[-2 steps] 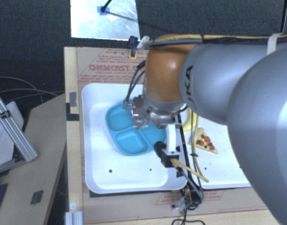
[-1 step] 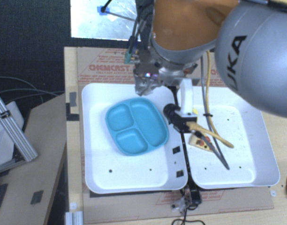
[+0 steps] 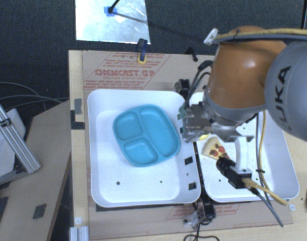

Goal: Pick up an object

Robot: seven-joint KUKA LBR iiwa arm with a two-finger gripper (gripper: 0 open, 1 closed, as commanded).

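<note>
A blue divided plate [image 3: 145,134] lies in the left white bin [image 3: 108,185], a little right of its middle. A small pizza-slice toy [image 3: 212,147] with red dots lies in the right white bin [image 3: 284,179], close to its left wall. My gripper [image 3: 194,124] hangs over the divide between the two bins, just up and left of the pizza slice and next to the plate's right edge. The grey and orange arm above it hides most of the right bin's far half.
The bins stand side by side on a cardboard sheet [image 3: 128,72] on the bench. A shiny foil sheet [image 3: 111,11] lies behind them. A metal frame [image 3: 10,139] stands at the left, off the bench.
</note>
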